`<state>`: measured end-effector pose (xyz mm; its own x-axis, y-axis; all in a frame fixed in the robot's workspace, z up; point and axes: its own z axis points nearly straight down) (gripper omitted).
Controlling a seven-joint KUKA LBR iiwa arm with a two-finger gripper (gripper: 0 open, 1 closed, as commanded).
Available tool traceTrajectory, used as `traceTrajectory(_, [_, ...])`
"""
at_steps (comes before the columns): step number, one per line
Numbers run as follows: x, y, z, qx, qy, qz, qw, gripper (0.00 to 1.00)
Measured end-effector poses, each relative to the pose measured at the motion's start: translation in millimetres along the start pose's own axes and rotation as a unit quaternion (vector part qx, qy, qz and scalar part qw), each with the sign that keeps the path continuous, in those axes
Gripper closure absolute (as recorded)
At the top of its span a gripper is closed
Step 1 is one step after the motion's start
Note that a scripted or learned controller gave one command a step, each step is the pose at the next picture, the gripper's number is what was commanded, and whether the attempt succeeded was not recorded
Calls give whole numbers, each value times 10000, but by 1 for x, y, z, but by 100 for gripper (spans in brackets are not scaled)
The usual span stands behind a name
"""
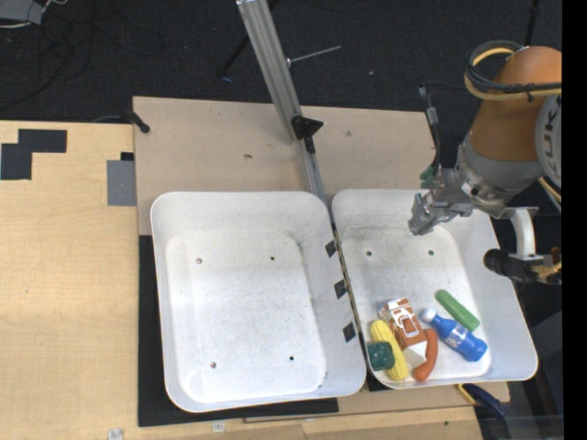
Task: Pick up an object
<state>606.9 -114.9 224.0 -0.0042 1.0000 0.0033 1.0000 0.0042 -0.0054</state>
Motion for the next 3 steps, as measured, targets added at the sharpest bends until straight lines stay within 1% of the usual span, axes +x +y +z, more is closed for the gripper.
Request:
traceTrajectory(1, [50,0,-2,-7,-3,-1,10000,100])
traceTrajectory(2, [104,-15,-12,-3,0,-5,10000,100])
traceTrajectory(3, [167,-23,-11,4,-2,-9,10000,100])
